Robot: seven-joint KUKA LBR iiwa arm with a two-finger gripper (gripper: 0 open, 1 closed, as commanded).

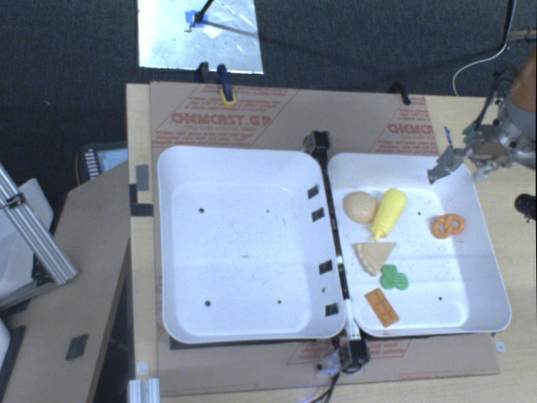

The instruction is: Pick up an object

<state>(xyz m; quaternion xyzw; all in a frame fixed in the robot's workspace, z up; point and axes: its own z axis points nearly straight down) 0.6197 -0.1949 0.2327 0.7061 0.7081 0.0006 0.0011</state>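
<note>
the gripper [449,164] hung over the top right corner of the right bin [482,309], and honestly i couldn't tell how it was set. the nearest pickable thing was the orange pretzel [448,225], lying just below it toward the camera, while the yellow bottle [388,212] sat further left, long axis running top to bottom with a slight tilt.

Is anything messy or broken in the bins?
Nothing looks broken or spilled. The toy foods all lie in the right bin: a beige egg, a yellow bottle, an orange pretzel, a tan wedge, a green piece and an orange cracker.
</note>
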